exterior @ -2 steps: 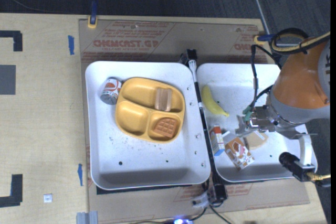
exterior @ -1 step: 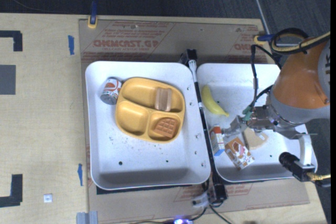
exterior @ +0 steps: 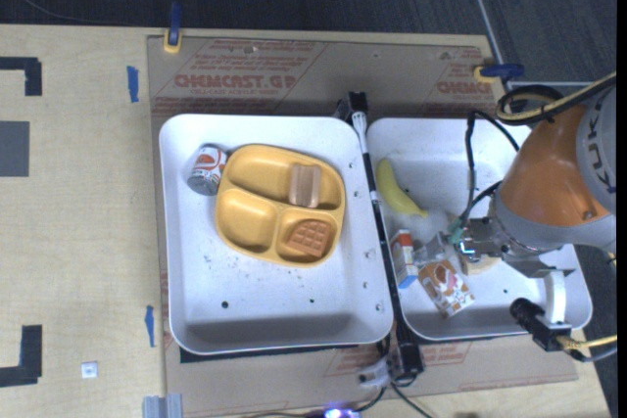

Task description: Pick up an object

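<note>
I count two white bins on the worktop, the left bin and the right bin. Left bin: one yellow divided tray with three compartments, two food pieces in it, a wafer and a waffle, and one small can. Right bin: one banana, one small bottle, one snack packet.
</note>
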Tool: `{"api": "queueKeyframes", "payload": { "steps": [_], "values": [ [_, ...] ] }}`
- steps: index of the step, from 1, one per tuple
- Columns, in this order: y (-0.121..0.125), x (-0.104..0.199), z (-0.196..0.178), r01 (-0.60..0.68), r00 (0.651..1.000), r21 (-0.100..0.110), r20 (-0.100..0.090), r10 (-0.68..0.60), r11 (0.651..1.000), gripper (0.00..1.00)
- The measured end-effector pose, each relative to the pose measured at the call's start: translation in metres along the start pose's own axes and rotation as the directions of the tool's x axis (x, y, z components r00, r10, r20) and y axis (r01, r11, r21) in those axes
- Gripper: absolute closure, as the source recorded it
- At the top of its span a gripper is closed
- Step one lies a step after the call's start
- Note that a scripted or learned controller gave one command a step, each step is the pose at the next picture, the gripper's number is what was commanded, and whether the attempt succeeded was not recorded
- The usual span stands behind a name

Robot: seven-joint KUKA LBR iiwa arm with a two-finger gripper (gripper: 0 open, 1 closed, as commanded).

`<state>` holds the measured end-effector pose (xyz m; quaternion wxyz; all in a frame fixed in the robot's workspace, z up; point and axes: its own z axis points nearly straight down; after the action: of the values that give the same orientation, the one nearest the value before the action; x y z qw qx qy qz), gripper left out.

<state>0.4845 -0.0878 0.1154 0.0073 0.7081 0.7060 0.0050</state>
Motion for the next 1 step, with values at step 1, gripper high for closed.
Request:
{"api": "queueKeyframes", "payload": {
  "steps": [1],
  "values": [
    [0.0008,-0.0025,0.0025,0.000,1.000,-0.001,-0.001,0.000,1.000,0.00]
  ]
}}
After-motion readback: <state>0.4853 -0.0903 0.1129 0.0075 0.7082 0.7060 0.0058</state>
